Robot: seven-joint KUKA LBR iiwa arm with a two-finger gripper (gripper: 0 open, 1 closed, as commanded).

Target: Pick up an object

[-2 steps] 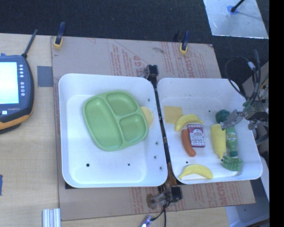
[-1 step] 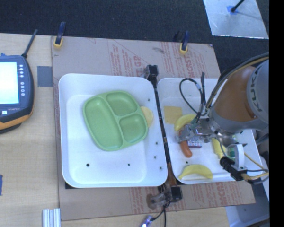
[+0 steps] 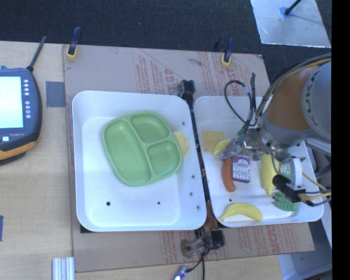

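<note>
Red-and-white packet (image 3: 241, 169) lies mid-right of the frame in the right bin (image 3: 315, 214), just beside an orange sausage (image 3: 228, 175). Directly over its top edge hangs the gripper (image 3: 245, 149); I cannot tell how its fingers stand, and nothing looks lifted, so the pick seems still to do. Bananas (image 3: 241, 213) crowd below and right, and the bin's left wall is near. At frame left, the other bin (image 3: 81, 156) holds a green tray (image 3: 142, 148) with open floor around it
</note>
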